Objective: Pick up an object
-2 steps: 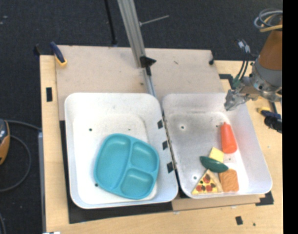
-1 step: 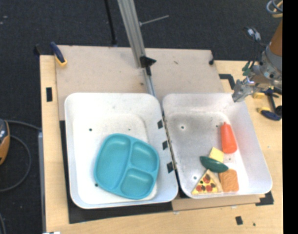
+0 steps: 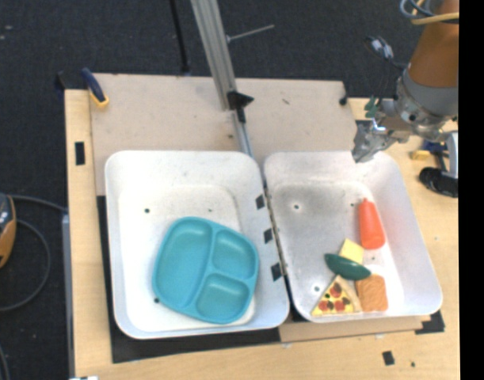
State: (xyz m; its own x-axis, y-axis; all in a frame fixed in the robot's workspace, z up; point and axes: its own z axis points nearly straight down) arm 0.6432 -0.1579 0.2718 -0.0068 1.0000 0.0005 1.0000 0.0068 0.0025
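Nearest the camera, at the front of the right bin [image 3: 408, 212], lies everything I might pick up: a pizza slice [image 3: 335, 299] in the front corner, a brown breaded piece [image 3: 373, 293] just beside it, a dark green vegetable [image 3: 348, 267] lying across a yellow wedge [image 3: 352, 251], and a little further back an orange carrot [image 3: 371, 223] lying lengthwise. They all rest on the bin floor, bunched together, none of them lifted. In the left bin [image 3: 186, 172] a turquoise divided tray [image 3: 206, 269] sits toward the front, flat on the floor of the bin.

Further back, the rest of the right bin's floor is bare and scuffed grey. At its far rim, well apart from the toys, hangs my pincer [image 3: 363, 152], pointing down over the bin's back right corner. From this angle I cannot tell whether it is spread or closed, and I see nothing gripped in it.

So by my reckoning the task has barely begun: no object is taken. What is left is nearly all of it, namely choosing a target, coming forward over the cluster, descending, closing and lifting. The carrot, standing a little clear of the others, looks the easiest choice.

Beyond the bins the desk [image 3: 170, 109] carries an upright aluminium post [image 3: 218, 54].
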